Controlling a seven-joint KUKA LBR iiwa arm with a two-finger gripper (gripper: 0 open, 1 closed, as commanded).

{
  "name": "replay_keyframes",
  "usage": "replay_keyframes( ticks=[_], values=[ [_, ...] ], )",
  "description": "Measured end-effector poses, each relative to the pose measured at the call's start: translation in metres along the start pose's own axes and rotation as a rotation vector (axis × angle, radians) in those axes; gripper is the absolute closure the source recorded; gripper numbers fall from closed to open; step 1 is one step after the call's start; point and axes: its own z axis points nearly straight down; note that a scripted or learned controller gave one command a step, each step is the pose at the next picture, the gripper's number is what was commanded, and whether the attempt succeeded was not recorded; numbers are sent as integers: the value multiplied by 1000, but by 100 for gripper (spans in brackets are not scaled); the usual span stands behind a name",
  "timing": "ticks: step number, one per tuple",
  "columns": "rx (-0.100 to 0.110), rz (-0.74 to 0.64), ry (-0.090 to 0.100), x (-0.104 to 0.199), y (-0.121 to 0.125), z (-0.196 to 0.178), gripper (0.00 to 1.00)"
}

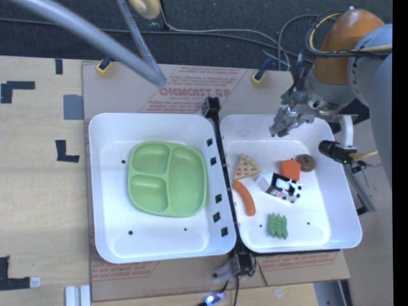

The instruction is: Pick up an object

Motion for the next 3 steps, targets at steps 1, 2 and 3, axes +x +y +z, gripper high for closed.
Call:
replay_keyframes(
  ticks=[1,2,3],
  values=[
    [1,1,0,-5,5,-42,100],
    [0,2,-1,-7,-2,-86,100],
    [6,-2,0,42,-24,-84,100]
  ],
)
